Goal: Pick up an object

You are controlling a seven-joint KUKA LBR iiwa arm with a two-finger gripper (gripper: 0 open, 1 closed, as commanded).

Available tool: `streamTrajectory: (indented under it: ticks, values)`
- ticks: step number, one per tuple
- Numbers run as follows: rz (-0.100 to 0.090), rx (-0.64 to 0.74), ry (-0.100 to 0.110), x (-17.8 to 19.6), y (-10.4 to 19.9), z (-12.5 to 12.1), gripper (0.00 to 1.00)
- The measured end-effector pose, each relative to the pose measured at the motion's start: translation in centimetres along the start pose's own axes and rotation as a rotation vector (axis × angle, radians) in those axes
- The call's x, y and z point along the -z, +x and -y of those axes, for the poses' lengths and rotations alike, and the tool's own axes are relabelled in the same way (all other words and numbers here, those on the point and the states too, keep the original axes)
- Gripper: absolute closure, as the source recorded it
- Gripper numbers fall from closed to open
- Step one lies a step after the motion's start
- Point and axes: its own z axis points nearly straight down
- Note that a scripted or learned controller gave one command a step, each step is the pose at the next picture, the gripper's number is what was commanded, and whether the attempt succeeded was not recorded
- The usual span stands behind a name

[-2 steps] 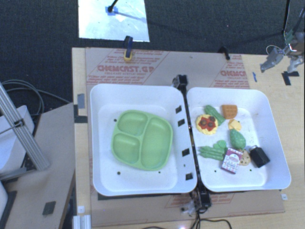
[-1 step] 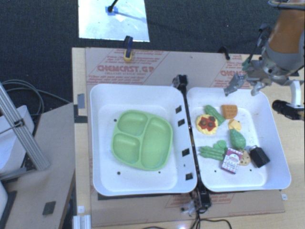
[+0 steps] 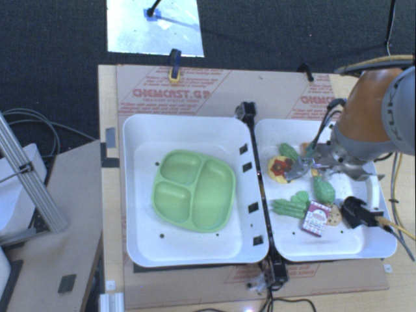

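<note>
My gripper (image 3: 298,168) is low in the right bin (image 3: 374,239), next to a red and yellow toy (image 3: 279,168) on its left. A small green piece (image 3: 288,151) lies just behind the gripper. A rounded green toy (image 3: 323,189) sits to its front right. A long green toy (image 3: 290,206) lies nearer the front. Beside that are a pink and white box (image 3: 316,218) and a small brown cookie (image 3: 333,219). The gripper's body hides whatever is directly under it.
The left bin (image 3: 140,239) holds a light green divided plate (image 3: 194,189). A black hinge strip (image 3: 255,174) runs between the two bins. The grey arm with its orange band (image 3: 367,109) comes in over the right bin's back right corner.
</note>
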Motion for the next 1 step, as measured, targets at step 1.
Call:
streamTrajectory:
  ticks: [1]
  values:
    - [0.013,-0.004,-0.031,15.24,-6.81,-1.1,0.0]
